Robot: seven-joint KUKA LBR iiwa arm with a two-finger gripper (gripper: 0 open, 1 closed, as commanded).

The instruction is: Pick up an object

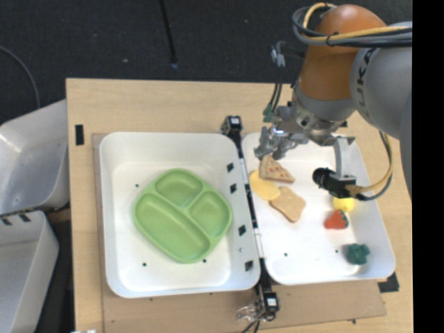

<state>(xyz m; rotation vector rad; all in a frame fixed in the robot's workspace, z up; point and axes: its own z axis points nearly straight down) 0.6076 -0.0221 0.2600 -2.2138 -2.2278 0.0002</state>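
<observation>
We see the pincer (272, 144) low over the right bin (371, 255), at its far-left corner, tips just above a tan cracker (275, 171); can't tell its spread. Nearby: yellow disc (263, 188), bread slice (288, 204). Yellow, red & green bits sit to the right. Left bin (118, 269) holds a green tray (182, 215).

From my screen I see the pincer (272, 146) low over the right bin (368, 266), just above a brown cracker piece (275, 170). Beside the cracker lie a yellow disc (263, 188) and a slice of toast (288, 203). A strawberry (336, 220) and a green broccoli (358, 253) lie further right. The left bin (118, 269) holds a green divided plate (182, 214).
</observation>
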